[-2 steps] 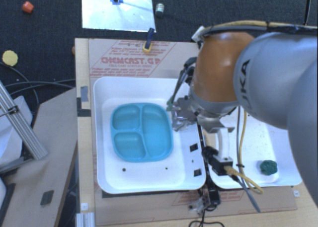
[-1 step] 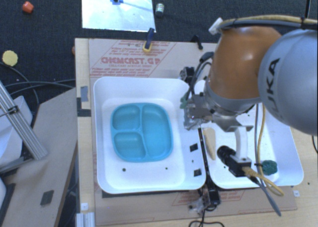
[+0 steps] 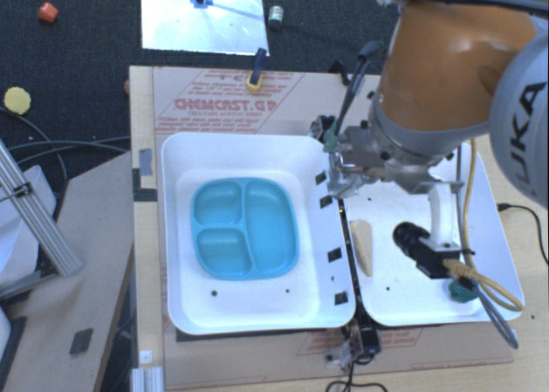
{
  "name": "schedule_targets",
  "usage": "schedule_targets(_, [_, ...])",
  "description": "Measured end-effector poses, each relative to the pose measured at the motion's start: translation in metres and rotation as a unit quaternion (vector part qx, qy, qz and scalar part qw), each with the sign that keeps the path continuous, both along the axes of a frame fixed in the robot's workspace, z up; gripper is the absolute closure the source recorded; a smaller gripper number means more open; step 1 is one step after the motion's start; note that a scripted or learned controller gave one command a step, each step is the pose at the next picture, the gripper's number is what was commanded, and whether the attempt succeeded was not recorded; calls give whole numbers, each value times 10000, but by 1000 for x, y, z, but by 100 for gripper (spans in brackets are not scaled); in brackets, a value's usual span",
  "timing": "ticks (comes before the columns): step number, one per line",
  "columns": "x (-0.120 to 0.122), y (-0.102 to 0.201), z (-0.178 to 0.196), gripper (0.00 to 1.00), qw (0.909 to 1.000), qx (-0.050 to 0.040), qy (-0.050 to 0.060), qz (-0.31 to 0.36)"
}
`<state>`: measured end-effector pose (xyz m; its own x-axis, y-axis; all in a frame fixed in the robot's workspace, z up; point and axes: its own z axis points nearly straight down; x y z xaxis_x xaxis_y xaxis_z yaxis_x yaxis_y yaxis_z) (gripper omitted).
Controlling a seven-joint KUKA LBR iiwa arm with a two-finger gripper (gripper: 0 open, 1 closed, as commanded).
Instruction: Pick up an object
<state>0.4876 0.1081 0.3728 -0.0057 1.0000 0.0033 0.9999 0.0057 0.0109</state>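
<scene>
My claw hangs over the rib where the two bins meet, near the 12 o'clock end of it. Whether it is spread or pressed together I cannot tell, since my own wrist covers it from above. Nothing shows in its grip.

The likeliest catch is the tan piece, lying flat at about 6 o'clock from my claw, along the 9 o'clock side of the right bin and just beside the rib. I judge it best to travel toward 6 o'clock and centre over its middle. I would turn so I close across its narrow width, then come down straight, keeping off the bin wall.

The blue plate in the left bin looks too broad and flat. A small teal bit sits toward 4 o'clock.
</scene>
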Motion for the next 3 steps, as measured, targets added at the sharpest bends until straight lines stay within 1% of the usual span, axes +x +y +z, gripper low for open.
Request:
schedule_targets(1, [25, -26, -198, 100, 9999, -34, 113, -40])
schedule_targets(2, [46, -89, -165, 100, 10000, -33, 35, -46])
schedule_targets(3, [3, -129, -190, 100, 10000, -19, 68, -48])
